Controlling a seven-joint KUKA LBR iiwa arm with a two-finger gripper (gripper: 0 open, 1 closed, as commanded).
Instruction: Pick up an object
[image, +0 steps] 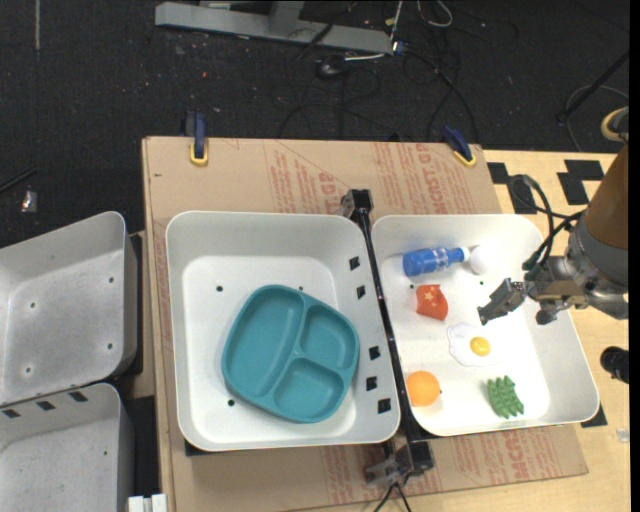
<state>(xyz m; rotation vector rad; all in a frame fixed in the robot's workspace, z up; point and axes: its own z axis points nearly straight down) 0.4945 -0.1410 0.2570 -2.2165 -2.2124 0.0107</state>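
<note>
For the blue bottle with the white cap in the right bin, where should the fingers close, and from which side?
Grip the blue plastic bottle across its round body, coming straight down. It lies on its side, white cap toward the arm, so the fingers should straddle its narrow width.

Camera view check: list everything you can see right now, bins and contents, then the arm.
Left bin: 1, white, left half of the bench.
Right bin: 1, white, beside the left bin.
Divided plate: 1, teal, three compartments, in the left bin.
Bottle: 1, blue with white cap, lying at the back of the right bin.
Red block: 1, red with a yellow mark, in front of the bottle.
Toy fried egg: 1, white with yellow yolk, middle of the right bin.
Orange ball: 1, orange, front left of the right bin.
Green toy: 1, green, ridged, front of the right bin.
Clamps: 2, blue and yellow, bench's back edge.
Gripper: 1, dark, above the right bin near the egg.
</note>
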